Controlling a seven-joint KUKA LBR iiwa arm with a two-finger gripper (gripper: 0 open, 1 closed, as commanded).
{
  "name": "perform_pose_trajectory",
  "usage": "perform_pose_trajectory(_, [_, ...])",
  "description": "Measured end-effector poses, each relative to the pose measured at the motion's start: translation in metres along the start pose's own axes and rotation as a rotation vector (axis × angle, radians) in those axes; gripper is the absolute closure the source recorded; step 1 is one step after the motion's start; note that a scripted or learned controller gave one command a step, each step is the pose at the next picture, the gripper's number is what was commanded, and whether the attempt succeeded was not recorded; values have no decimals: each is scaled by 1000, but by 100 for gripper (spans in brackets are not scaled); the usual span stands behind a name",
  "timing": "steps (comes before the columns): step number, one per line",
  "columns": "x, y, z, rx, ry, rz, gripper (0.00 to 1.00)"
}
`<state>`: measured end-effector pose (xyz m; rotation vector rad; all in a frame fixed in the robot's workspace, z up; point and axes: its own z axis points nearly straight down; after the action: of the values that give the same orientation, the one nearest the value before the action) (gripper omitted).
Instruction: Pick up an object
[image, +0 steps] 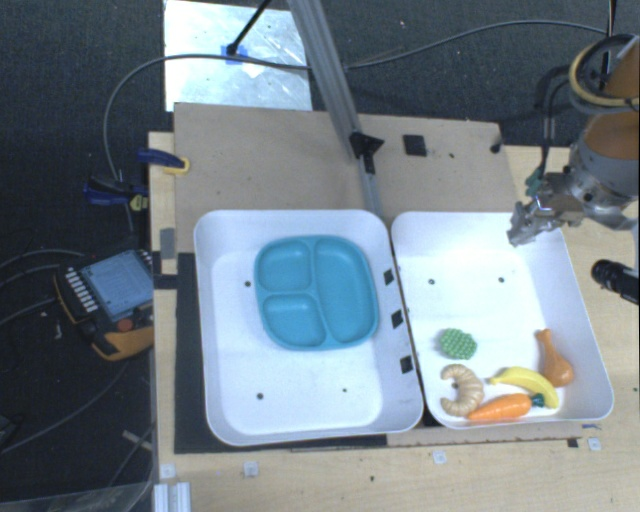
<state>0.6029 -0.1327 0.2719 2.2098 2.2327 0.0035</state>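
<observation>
Toy food lies in the near right corner of the right bin (480, 250): a green round piece (458, 344), a tan croissant (461, 388), an orange carrot (499, 408), a yellow banana (524, 381) and a brown drumstick (553, 358). My gripper (526, 225) hangs over the far right rim of that bin, well away from the food, and nothing shows between its fingers.
A blue divided plate (317, 292) sits in the left bin (230, 380). A slanted metal pole (330, 70) crosses the back of the bench. Clamps and a handheld controller (108, 290) lie left of the bench.
</observation>
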Motion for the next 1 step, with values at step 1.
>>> perform_pose_trajectory(1, [44,-7,3,1,-1,2,100])
